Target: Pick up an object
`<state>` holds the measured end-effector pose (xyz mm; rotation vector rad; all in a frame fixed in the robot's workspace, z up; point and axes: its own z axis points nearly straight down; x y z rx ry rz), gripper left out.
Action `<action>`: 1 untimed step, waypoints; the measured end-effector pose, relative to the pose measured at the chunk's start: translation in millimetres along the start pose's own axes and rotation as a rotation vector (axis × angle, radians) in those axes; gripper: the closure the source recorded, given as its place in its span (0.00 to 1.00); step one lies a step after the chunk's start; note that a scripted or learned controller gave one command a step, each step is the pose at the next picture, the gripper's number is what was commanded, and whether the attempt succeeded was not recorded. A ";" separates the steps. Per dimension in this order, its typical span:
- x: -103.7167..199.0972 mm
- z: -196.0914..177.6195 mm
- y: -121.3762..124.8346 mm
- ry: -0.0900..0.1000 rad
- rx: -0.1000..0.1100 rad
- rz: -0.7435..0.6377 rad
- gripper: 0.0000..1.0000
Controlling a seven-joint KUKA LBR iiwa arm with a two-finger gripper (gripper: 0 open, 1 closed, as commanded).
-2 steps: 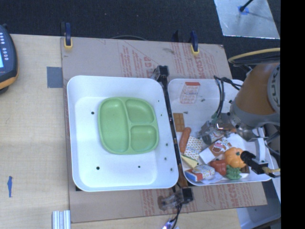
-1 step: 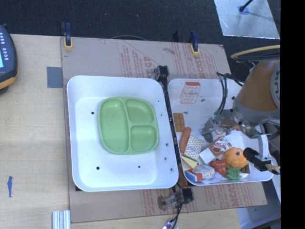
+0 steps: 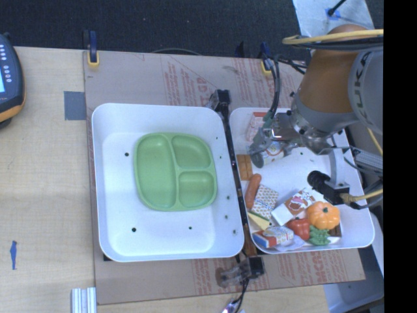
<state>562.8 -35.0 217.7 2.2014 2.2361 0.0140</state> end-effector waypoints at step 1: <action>52.7 -36.7 -1.8 -0.002 0.007 0.006 1.00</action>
